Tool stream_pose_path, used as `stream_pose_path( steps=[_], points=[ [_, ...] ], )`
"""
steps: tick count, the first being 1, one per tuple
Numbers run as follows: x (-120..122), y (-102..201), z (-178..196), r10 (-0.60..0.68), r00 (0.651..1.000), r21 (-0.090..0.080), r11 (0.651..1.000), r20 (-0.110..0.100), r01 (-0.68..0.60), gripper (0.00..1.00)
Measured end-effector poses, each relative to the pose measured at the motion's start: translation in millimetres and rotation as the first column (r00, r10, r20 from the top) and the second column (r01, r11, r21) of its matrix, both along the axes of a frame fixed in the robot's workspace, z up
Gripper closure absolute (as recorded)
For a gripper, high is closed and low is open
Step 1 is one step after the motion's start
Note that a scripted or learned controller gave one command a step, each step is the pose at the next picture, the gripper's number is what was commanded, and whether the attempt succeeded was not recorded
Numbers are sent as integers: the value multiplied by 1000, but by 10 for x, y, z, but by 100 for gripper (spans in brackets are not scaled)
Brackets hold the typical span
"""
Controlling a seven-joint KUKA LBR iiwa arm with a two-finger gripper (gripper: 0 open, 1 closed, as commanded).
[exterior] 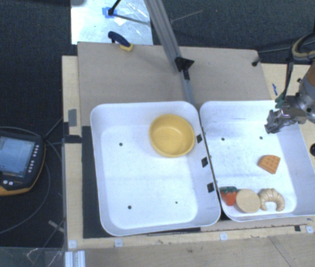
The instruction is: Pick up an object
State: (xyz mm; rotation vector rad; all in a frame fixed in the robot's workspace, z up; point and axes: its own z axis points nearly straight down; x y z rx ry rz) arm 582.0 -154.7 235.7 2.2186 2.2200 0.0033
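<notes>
My two-finger gripper [273, 124] hung over the right white bin's [240, 115] far edge; its state I could not tell. The orange waffle-textured wedge [269, 163] lay nearest, toward the camera (croissant and disc lay beyond).

Counter [224, 74]: tan board top, paler border strip along left and front edges. Floor [24, 54] around it: dark carpet, fine texture. Bright, reflective floor patch [93, 15] at top, beyond the counter's far edge. Grey metal pole [165, 26] slants down onto the counter. Teach pendant [8, 161], orange-rimmed with lit screen, lies on the floor at left, cable [49, 191] looping nearby.
</notes>
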Motion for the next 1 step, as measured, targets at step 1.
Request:
stream_pose_path(
  steps=[1],
  points=[
    [-50,448,54,3,1000,2,1000,-2,-3,100]
  ],
)
